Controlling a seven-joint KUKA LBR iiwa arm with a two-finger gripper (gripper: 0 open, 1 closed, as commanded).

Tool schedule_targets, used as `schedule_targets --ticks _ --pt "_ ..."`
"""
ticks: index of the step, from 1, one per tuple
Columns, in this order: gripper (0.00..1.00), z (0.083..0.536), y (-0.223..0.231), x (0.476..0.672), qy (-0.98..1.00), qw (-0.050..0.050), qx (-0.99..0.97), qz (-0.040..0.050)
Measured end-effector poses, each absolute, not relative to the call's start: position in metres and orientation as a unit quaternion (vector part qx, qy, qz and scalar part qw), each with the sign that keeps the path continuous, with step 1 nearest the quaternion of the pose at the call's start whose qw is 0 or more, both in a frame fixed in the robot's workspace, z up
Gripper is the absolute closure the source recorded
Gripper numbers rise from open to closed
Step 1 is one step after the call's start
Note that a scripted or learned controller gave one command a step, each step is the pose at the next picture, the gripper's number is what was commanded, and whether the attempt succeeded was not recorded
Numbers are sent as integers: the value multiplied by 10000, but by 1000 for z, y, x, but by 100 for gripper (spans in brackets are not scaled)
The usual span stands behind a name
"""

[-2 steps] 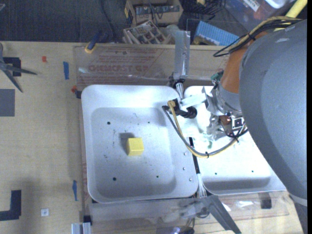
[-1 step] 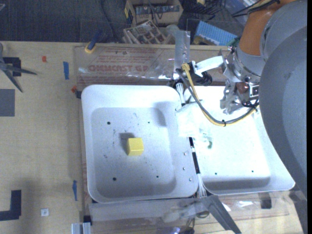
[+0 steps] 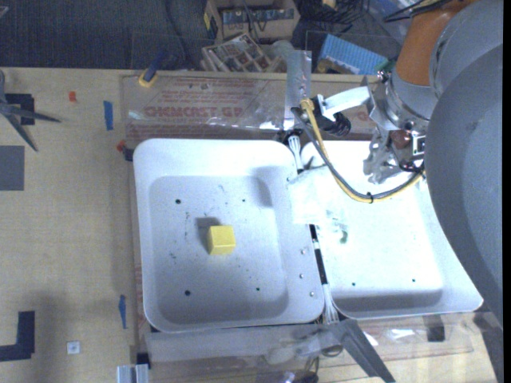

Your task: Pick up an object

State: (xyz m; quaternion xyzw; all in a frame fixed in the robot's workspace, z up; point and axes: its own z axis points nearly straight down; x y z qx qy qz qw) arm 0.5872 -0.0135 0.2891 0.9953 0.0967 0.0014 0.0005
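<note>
Yellow block in left bin, arm over right bin.

Block lies alone near the middle of the left bin floor, untouched. Gripper hangs above the far part of the right bin, well apart from the block; jaws' state cannot be told. Yellow cable loops beside the wrist.

Looked like a robotics lab or workshop: wooden bench w/ two white bins, grey KUKA arm trailing a yellow cable, and, beyond the bench's far edge, prob. electronics boxes on dark carpet.
</note>
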Motion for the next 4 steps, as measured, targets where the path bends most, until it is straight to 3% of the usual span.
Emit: schedule_targets --ticks 1,4 --pt "100 261 -38 479 1007 -9 9949 -24" --pt "100 288 -36 480 1041 -14 9945 -67"
